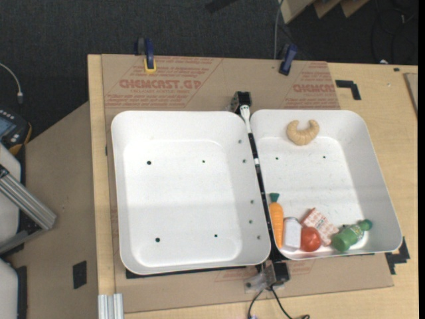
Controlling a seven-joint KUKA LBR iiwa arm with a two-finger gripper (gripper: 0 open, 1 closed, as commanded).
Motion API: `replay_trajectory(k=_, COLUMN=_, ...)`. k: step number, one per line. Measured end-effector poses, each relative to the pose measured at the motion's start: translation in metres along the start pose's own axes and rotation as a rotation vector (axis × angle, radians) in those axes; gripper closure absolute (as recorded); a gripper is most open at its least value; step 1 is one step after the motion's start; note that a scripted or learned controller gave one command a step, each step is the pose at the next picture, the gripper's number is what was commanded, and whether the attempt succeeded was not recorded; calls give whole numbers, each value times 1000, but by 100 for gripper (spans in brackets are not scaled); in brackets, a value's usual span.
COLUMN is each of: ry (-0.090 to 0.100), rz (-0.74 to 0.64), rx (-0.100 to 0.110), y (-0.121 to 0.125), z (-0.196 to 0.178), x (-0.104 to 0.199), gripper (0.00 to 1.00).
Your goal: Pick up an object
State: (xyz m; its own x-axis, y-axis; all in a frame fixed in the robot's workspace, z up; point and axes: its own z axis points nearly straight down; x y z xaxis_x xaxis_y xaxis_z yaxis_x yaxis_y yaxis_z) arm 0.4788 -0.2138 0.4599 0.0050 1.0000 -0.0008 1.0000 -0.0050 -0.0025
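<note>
Six things are sitting in the right bin [372, 158], if I'm counting right: one croissant [303, 131], one carrot [276, 214], one white block [291, 232], one red fruit [310, 238], one patterned packet [321, 220] and one green bottle [349, 236]. (A)

I'm getting the same, plus two bins and two blue clamps [147, 53] at the board's far edge. The left bin [133, 178] is holding none of them. (B)

Which one are you favouring? (A)

The croissant. It's lying alone near the far wall, well apart from the rest. The other five are crowding the near edge, several touching, so a grab there is risking a nudge or a double catch. (B)

And the pincer? (A)

I'm unable to tell its state. I'm judging it should be coming down wide, straddling the croissant's narrow middle, closing only once low. (B)
</note>
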Motion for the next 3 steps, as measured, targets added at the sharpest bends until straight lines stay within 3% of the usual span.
replay_trajectory(k=1, ry=-6, rz=-5, rx=-14, y=1, z=-77, x=-11, gripper=100)
replay_trajectory(k=2, ry=4, rz=-4, rx=6, y=0, z=22, x=-10, gripper=100)
replay_trajectory(k=3, ry=0, rz=-16, rx=-14, y=1, z=-53, x=82, gripper=100)
